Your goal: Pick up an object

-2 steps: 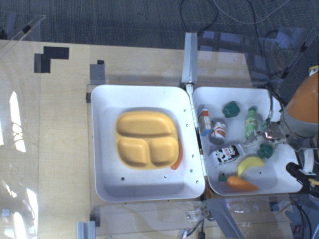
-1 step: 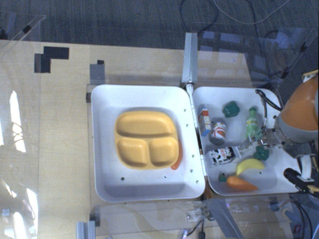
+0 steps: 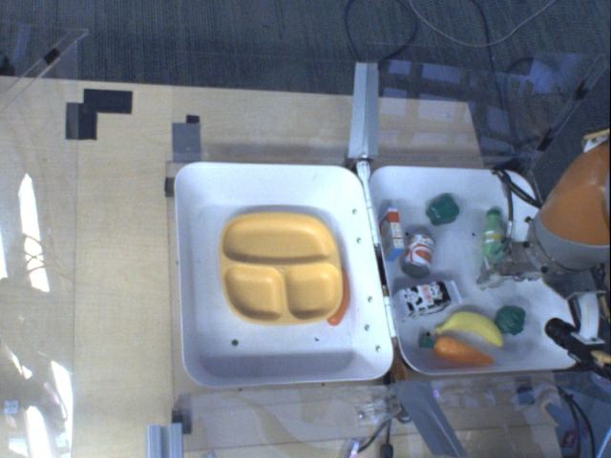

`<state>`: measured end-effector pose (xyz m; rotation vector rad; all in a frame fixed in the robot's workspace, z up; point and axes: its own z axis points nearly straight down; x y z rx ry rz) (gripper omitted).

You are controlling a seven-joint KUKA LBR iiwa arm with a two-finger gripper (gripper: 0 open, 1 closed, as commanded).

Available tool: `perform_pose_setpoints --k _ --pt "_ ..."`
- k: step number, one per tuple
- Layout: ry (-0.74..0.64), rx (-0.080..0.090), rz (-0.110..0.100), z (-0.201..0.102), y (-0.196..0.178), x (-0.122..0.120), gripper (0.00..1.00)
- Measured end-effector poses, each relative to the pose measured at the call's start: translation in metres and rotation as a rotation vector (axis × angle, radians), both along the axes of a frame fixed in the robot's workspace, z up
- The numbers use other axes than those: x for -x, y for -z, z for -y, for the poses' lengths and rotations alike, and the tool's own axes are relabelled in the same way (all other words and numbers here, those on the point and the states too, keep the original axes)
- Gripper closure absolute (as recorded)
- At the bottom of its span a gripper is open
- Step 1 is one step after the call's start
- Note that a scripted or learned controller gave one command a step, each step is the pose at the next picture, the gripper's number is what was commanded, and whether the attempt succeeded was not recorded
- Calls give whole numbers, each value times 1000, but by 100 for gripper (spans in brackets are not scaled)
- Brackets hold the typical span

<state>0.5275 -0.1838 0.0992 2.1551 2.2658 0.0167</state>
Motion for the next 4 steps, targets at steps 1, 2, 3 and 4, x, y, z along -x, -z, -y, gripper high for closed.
perform_pose_setpoints --k 1,2,3,4 --pt "0 0 0 0 0 0 0" --pt "-92 1 -8 21 12 -92 0" --pt "-101 3 -5 19 1 -95 100" --pt "-108 5 -1 18 -9 -97 100"
